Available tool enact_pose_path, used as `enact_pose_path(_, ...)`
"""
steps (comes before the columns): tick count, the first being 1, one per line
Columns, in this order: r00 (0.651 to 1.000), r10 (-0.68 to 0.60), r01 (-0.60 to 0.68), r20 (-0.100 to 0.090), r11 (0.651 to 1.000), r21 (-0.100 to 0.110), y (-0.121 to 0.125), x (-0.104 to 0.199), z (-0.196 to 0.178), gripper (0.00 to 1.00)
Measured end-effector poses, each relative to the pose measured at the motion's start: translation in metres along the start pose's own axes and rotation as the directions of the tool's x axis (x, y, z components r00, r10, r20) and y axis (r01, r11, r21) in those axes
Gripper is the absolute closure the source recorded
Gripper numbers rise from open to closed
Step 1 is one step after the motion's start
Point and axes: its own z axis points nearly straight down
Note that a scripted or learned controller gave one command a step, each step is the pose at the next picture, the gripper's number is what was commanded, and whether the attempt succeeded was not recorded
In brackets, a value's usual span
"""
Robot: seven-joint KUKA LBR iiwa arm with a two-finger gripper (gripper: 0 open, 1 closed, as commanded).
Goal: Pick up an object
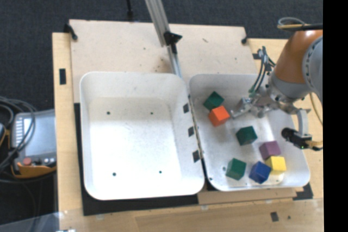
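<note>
Nearest the camera, along the front wall of the right-hand shallow white bin (pixel 217 185), a green cube (pixel 236 168), a blue cube (pixel 260 171) and a yellow cube (pixel 277 163) are seen, with a purple cube (pixel 269 149) and a second green cube (pixel 246 135) just behind. Farther back, a small matte orange cube (pixel 219 114) is found touching a third green cube (pixel 213 100), and the two-finger gripper (pixel 237 111) is seen just beside the orange cube, gripping nothing. The spread of the gripper cannot be judged.

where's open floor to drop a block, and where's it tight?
The left bin has a bare floor from wall to wall. In the right bin, the near-left patch is open, bordered by the orange cube and the lower green cube. It is crowded at the near-right corner: purple cube, yellow cube, blue cube.
</note>
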Motion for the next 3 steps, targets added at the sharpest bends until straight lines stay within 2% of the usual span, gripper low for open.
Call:
enact_pose_path(1, 1.0, 0.002, -0.002, 0.002, 1.0, -0.009, 0.002, -0.001, -0.015, 1.0)
enact_pose_path(2, 1.0, -0.002, 0.002, 0.002, 1.0, -0.012, 0.003, 0.0, -0.08, 1.0)
enact_pose_path(3, 1.0, -0.004, 0.004, 0.002, 1.0, -0.01, -0.002, -0.001, -0.127, 1.0)
